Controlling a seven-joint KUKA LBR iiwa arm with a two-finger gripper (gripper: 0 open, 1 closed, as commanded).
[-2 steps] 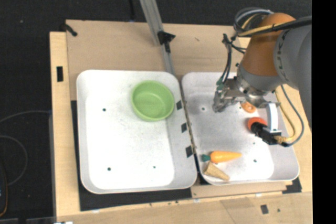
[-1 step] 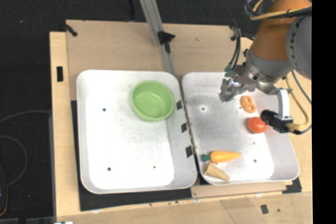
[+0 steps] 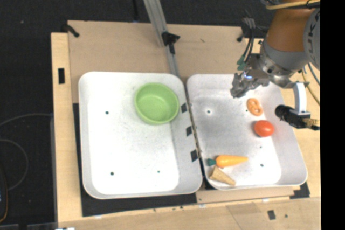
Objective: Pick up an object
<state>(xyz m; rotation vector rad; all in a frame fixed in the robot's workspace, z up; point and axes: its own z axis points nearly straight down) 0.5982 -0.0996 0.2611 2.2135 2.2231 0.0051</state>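
Approach step: gripper (image 3: 240, 89) hovers over the right bin (image 3: 215, 94), nothing visibly held; can't tell its open/closed state. Nearest target: small orange object (image 3: 254, 106), just beside it. Next: shift over it, descend, then grip.

The left bin (image 3: 97, 169) has wide open floor; its one obstacle is the green bowl (image 3: 157, 103) near the far right corner. In the right bin (image 3: 215, 99) the left half lies free from the far wall down to the carrot (image 3: 230, 160) and the tan wedge (image 3: 222, 175), which crowd the near edge. An orange piece (image 3: 254, 106) and the tomato (image 3: 263, 129) stand close together on the right side. The gripper (image 3: 241, 86) hangs over the far part, just beside the orange piece. A slanted metal rail (image 3: 153, 8) crosses the bench (image 3: 118, 46) behind the bins.
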